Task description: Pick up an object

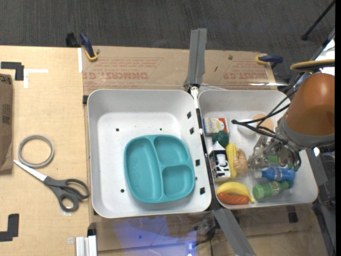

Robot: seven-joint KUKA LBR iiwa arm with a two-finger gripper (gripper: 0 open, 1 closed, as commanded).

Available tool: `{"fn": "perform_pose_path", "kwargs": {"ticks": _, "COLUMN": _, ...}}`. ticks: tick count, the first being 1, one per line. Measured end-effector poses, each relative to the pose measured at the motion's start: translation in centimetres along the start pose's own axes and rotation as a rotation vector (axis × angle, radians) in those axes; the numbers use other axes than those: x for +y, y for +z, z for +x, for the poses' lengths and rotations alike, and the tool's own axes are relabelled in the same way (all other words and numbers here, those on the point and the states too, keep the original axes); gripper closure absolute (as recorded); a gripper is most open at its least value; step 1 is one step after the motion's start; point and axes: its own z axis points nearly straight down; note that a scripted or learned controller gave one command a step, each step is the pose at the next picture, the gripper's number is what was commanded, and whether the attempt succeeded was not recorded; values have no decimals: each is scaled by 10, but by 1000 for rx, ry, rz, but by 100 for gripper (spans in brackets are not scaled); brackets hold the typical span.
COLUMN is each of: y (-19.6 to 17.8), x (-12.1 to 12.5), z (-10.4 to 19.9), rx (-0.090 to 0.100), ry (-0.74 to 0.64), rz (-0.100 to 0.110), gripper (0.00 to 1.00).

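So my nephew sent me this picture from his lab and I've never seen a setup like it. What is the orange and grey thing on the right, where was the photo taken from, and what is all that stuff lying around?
It is one photo from a camera fixed above a workbench, looking down at a slant. The orange and grey shape is a robot arm reaching in from the right. Its metal two-finger gripper hangs low in the right white bin, among small toy foods: a yellow banana, a red pepper-like piece, a yellow corn cob, a blue bottle, a green bottle and a small white carton. I cannot tell whether the gripper holds anything; cables and clutter hide its tips. The left white bin holds a teal divided plate. On the wooden bench at the left lie grey-handled scissors and a roll of tape.
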Motion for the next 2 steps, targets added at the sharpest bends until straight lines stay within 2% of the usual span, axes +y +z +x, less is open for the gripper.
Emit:
{"fn": "perform_pose_path", "kwargs": {"ticks": 1, "y": -169, "x": -40, "z": 2, "rx": 1, "ry": -4, "rz": 0, "gripper": 100}}
{"fn": "perform_pose_path", "kwargs": {"ticks": 2, "y": 10, "x": -36, "z": -10, "rx": 3, "ry": -124, "rz": -1, "gripper": 100}}
